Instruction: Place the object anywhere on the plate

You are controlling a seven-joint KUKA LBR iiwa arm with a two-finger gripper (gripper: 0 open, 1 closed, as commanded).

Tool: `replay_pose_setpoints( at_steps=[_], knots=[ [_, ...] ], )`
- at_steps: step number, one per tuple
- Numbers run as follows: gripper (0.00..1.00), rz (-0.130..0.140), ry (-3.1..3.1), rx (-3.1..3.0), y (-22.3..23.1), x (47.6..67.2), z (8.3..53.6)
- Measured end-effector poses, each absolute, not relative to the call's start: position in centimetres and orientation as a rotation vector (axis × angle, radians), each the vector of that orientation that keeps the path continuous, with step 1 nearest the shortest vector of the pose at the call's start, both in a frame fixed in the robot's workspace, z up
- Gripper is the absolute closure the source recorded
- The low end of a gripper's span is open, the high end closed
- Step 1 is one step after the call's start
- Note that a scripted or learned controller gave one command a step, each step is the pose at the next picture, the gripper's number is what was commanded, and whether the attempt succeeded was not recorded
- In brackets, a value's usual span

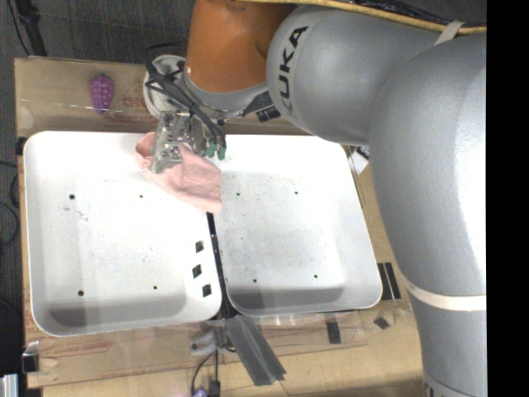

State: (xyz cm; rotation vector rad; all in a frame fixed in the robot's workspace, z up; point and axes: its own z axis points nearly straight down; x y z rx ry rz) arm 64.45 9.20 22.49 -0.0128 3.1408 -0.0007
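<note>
Pink crumpled cloth is sitting at the far edge of the two bins, draped right over the seam where they meet, mostly on the left one's side. The arm's metal jaws are right on top of its upper left part, touching it by the look of it, but honestly I can't tell whether they're clamped or released, too much cabling and clutter there. The shallow white left bin has loads of bare floor toward the near and left sides, and the shallow white right bin is wide open too. The big grey arm with the orange band crowds the far right side. Up on the brown worktop, past the far rim of the left bin, there's a small purple bumpy object, well apart from the cloth.
</note>
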Motion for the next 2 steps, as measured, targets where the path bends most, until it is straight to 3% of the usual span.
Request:
replay_pose_setpoints(
  at_steps=[1, 2],
  knots=[
    [1.00, -0.003, 3.145, -0.016, 14.14, 62.81, 22.93],
    [0.00, -0.002, 3.144, -0.016, 14.12, 62.82, 22.96]
  ],
)
